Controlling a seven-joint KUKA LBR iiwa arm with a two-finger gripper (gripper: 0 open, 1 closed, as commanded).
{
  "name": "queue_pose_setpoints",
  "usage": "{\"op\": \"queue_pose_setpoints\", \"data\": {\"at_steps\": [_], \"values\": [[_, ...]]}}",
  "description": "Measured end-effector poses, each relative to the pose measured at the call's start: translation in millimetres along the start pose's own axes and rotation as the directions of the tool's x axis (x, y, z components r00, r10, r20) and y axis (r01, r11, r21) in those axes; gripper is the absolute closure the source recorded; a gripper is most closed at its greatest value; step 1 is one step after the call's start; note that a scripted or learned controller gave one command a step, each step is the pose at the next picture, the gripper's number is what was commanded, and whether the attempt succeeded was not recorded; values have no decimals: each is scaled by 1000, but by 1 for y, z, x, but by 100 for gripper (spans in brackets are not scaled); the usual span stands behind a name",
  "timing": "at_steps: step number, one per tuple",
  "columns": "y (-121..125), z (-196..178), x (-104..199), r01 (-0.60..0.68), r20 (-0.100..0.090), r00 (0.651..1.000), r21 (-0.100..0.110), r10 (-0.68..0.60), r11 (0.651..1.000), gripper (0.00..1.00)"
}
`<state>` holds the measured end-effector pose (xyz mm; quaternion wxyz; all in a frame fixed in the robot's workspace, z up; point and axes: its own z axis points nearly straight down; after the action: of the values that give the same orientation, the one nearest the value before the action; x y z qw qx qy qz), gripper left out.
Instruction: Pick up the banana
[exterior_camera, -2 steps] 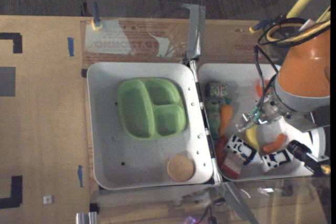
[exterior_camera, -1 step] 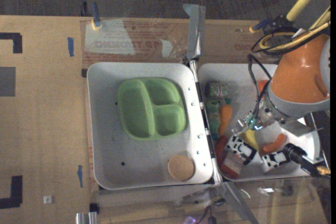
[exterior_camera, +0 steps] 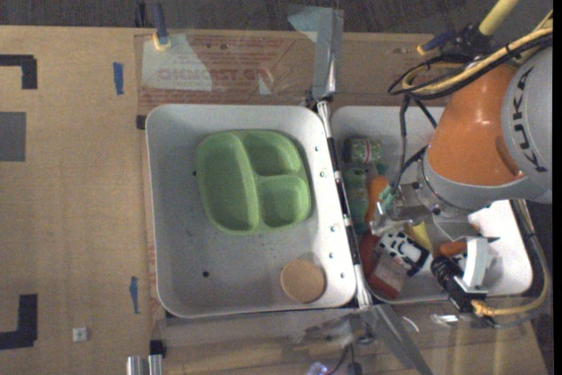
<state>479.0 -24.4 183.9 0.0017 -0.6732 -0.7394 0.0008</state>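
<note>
The gripper (exterior_camera: 399,228) is lowered into the right bin (exterior_camera: 518,277) among crowded items; whether it is open or closed cannot be told. The banana (exterior_camera: 420,234), a yellow sliver, lies just beside it, largely hidden.

Two white bins (exterior_camera: 167,189), one green tray (exterior_camera: 255,180), one disc (exterior_camera: 303,279)
</note>
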Motion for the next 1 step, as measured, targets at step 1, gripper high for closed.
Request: {"op": "queue_pose_setpoints", "data": {"at_steps": [1], "values": [[0,0,0,0,0,1000,0,0,1000,0]]}}
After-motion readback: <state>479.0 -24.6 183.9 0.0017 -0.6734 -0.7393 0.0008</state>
